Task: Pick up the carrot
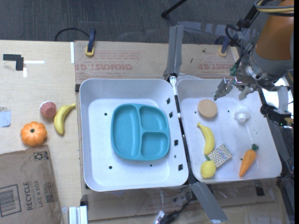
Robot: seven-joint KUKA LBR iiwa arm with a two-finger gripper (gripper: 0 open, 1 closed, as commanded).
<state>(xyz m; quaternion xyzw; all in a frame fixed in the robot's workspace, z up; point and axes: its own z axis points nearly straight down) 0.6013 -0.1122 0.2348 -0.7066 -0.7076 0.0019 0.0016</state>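
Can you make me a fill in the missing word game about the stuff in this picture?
1. The carrot lies in the ____ bin, as the camera sees it.
2. The divided plate in the other bin is colored ____.
3. Outside the bins, next to the banana on the bench, sits a small orange ____.
4. The gripper is above the bin's far edge, and the carrot lies near its ____ edge.

Missing words: right, blue, pumpkin, near

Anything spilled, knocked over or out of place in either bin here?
Nothing stands out. The carrot, banana, lemon and round biscuit-like item lie apart in the right bin; the blue divided plate sits flat in the left bin.
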